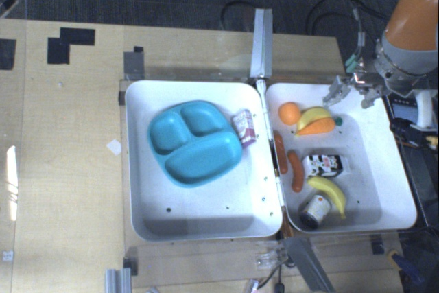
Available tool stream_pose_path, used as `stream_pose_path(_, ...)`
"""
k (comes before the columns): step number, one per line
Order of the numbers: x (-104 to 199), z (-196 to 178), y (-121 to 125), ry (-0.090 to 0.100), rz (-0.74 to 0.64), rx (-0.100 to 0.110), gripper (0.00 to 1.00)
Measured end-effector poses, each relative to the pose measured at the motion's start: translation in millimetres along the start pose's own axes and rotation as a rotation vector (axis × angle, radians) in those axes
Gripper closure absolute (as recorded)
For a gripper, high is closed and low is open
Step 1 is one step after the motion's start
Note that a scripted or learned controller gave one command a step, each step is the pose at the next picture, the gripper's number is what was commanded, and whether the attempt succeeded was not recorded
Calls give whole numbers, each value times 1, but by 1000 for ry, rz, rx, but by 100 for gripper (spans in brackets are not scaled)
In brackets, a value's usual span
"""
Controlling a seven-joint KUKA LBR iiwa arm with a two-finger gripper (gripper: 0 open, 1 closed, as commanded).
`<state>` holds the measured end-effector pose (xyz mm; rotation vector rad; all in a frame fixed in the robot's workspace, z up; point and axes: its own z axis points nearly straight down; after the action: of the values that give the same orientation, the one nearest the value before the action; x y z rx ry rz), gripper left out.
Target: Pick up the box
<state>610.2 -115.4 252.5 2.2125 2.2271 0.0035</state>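
Nothing picked yet. Box [323,164] lay in the middle of the right bin [384,147], between the sausages [296,170] and banana [329,191]. Gripper [351,89] hung released at the bin's far edge, well apart. Approach, descent and grasp all remained.

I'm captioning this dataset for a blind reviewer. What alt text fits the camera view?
The end effector hovers over the right bin's far edge, holding nothing; the box lies mid-bin among bananas, sausages, an orange, a carrot and a can. The left bin holds a blue divided plate and a small packet.
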Motion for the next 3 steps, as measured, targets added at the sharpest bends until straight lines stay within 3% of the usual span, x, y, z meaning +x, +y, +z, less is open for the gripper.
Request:
stream_pose_path(1, -71, 48, -35, -1, 163, -1, 0)
stream_pose_path(2, -19, 163, -57, 1, 357, -9, 0)
stream_pose_path(3, -4, 162, -61, -2, 299, -13, 0)
